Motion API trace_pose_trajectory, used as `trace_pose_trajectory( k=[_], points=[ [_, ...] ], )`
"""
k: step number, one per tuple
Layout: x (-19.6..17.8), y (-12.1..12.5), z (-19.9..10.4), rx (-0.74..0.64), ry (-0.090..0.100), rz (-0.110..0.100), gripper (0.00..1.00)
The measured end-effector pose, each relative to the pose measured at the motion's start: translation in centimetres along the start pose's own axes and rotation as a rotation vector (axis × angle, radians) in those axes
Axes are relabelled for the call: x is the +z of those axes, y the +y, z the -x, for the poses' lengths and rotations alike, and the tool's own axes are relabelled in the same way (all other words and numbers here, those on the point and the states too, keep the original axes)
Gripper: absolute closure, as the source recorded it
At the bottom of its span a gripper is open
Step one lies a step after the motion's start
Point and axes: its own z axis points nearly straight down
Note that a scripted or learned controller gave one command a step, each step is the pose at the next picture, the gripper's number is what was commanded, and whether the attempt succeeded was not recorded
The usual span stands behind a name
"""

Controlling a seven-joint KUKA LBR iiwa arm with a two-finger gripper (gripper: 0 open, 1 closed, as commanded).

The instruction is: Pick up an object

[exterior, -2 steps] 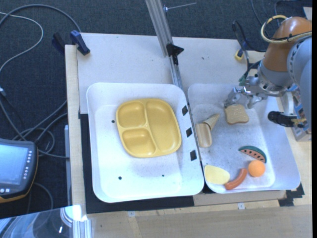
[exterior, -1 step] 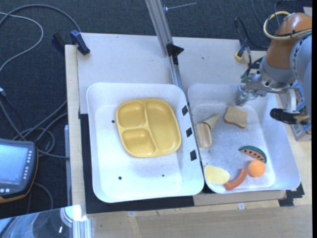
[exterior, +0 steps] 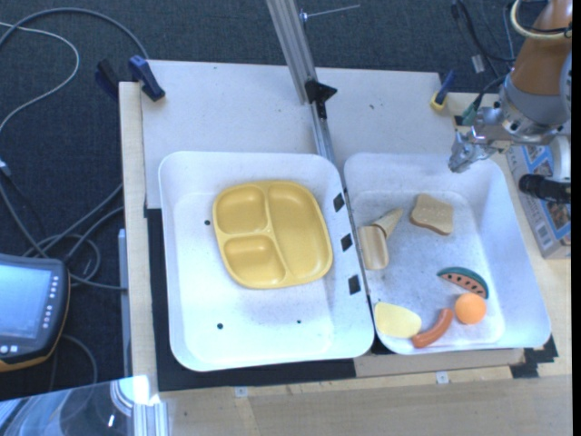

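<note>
Locate the gripper (exterior: 461,155) first: it hangs at the far right corner of the right bin (exterior: 517,243), just over the rim, below the orange band of the arm (exterior: 543,57). It carries nothing. From this slanted view you cannot tell how its tips are set, so do not assume either state before commanding a descent.

Work outward from that point. The nearest candidate is the toast slice (exterior: 432,214), which lies toward the camera and slightly left of the gripper, flat on the bin floor and apart from its neighbours. Its longer side runs roughly left to right with a slight tilt, so you would likely need to close across the shorter dimension.

Further left, note the cone-shaped piece (exterior: 388,222), and just beside it the tan bread roll (exterior: 373,246) against the bin's left wall, its long axis running near to far.

Toward the near edge of the bin, identify the watermelon slice (exterior: 465,281), the orange ball (exterior: 469,309) just beside it, the sausage (exterior: 434,328) close against the ball, and the yellow disc (exterior: 397,320) near the sausage's other end. This cluster is crowded and well apart from the gripper.

The left bin (exterior: 182,271) holds the yellow divided plate (exterior: 270,234), the farthest item.

Recommended target: the toast slice, as nearest and least obstructed.
</note>
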Motion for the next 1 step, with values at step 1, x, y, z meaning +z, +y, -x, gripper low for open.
trace_pose_trajectory(
  k=[1],
  points=[
    [-4.65,0.02,0.47,-0.001,0.001,-0.002,1.00]
  ],
)
